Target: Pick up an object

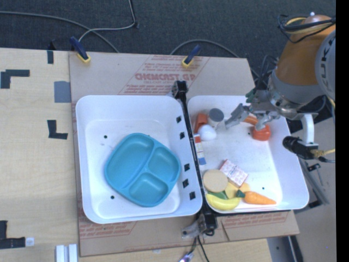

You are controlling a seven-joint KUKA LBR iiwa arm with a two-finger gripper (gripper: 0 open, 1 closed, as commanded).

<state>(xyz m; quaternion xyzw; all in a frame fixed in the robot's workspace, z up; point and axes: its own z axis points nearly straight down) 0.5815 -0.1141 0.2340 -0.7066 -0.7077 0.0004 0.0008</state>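
The gripper [256,116] hangs over the right bin [275,162]; I cannot tell its state. Just beside it stands a small red toy [261,132], probably light, hard and smooth. Better to pinch its narrow sides.

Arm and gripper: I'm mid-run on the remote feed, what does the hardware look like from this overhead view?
The arm is bulky and rounded, with a grey shell and a broad orange band above the wrist; part of a dark letter marking shows on the grey. Thin dark cables loop around its top and side. The gripper is a small grey metal assembly with slim fingers, with a spot of green on its body.
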